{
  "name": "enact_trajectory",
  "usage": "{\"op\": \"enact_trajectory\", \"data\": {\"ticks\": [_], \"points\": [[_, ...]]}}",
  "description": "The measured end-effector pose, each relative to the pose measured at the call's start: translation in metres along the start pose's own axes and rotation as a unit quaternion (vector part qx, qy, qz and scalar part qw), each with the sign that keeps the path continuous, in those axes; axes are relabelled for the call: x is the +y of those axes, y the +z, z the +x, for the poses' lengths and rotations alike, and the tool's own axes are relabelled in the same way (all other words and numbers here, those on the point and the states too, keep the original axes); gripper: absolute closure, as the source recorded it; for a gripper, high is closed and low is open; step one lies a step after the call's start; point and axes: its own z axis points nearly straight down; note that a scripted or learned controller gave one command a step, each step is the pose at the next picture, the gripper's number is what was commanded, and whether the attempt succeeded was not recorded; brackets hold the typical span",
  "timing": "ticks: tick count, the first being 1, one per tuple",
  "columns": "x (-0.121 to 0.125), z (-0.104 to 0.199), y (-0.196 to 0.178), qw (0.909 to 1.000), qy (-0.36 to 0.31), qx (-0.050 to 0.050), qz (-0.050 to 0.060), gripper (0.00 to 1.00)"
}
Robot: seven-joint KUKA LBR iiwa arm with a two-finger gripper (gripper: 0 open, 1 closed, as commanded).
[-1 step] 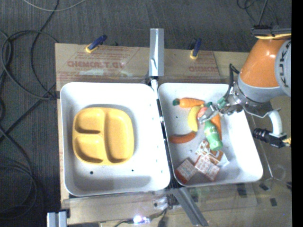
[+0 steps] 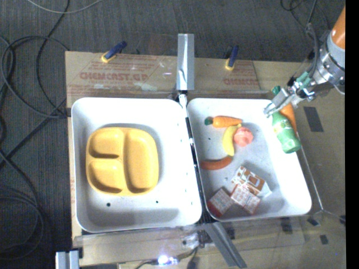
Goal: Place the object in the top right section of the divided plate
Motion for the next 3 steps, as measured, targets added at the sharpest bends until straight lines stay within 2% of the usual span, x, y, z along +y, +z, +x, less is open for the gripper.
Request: {"op": "enact_trajectory", "data": {"ticks": [1,2,3], "points": [[-0.051,-0.037,-0.032,0.9992,-0.039,0.0,0.0,1.0],[-0.085,-0.097,-0.026,0.9976,-0.069,0.0,0.0,1.0],[-0.042,0.036,0.058,0.9872,-0.16,0.002,0.0,1.0]]}}
